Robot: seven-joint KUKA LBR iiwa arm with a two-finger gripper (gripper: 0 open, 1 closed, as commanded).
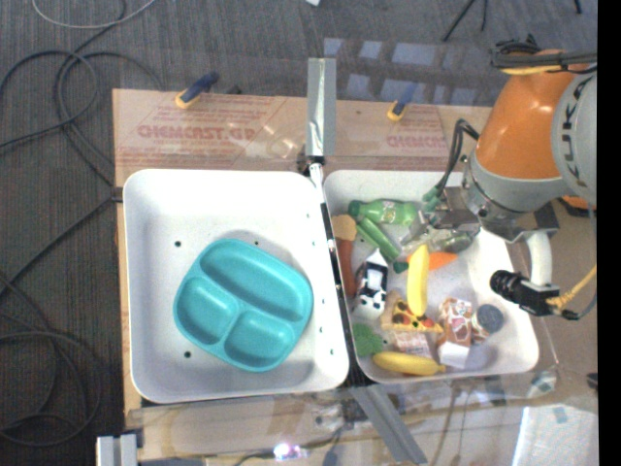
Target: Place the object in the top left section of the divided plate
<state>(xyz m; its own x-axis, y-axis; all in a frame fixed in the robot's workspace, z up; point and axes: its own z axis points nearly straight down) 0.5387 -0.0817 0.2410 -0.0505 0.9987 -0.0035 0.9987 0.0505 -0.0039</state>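
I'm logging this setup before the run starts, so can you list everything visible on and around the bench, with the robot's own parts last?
White bins: two, white, side by side on the bench.
Divided plate: one, teal, three sections, in the left bin.
Bananas: two, yellow; one upright in the middle of the right bin, one lying at its near edge.
Green bottle: one, green, far end of the right bin.
Cow toy: one, black and white, left side of the right bin.
Other small toy foods: several, mixed colours, too jumbled to count, near part of the right bin.
Clamps: two, blue and yellow, on the cardboard behind the bins.
Cables: several, black, on the floor at left.
Arm: one, grey and orange, over the right bin.
Gripper: one, dark, above the toys.
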